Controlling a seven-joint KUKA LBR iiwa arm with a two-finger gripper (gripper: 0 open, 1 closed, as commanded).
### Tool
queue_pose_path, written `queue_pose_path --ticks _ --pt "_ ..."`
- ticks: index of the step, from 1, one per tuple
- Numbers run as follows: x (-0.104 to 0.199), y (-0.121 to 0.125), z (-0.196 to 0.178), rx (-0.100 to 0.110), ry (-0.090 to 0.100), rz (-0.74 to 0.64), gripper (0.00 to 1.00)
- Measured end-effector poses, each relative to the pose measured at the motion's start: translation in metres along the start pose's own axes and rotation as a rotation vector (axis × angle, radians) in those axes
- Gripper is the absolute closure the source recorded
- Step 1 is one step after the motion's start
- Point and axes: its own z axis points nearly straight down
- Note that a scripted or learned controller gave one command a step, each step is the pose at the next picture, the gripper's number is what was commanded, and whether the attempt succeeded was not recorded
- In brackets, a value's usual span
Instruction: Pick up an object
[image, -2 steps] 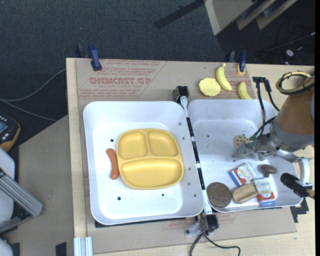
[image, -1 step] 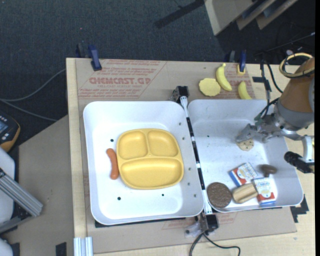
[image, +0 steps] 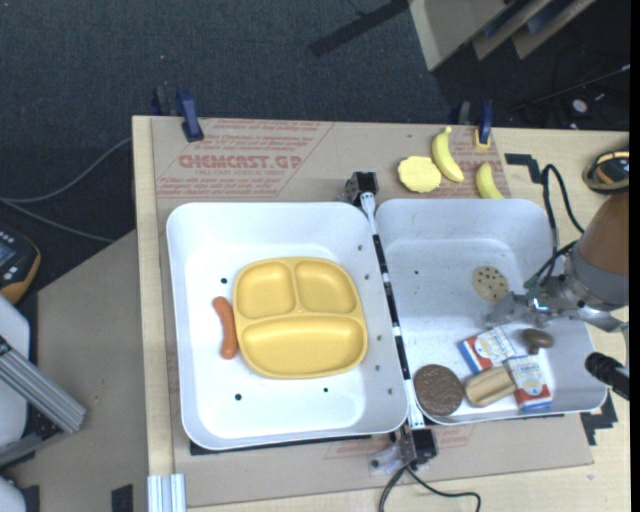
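Arm low over the right bin (image: 470, 225)
Gripper (image: 520, 312) reaches in from three o'clock above the cookie box (image: 495, 350); jaw state unclear.

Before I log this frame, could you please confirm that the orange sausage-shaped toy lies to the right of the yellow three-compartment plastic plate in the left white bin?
Not quite: the camera view shows the orange sausage-shaped toy lying to the left of the yellow three-compartment plastic plate, close against its edge. It is indeed in the left white bin.
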Motion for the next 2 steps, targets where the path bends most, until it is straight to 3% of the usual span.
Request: queue_pose_path --ticks 1,2 --pt "0.002 0.078 0.001 -0.004 0.001 -0.007 0.0" --pt "-0.004 0.078 -0.015 -0.014 -0.012 -0.003 1.0"
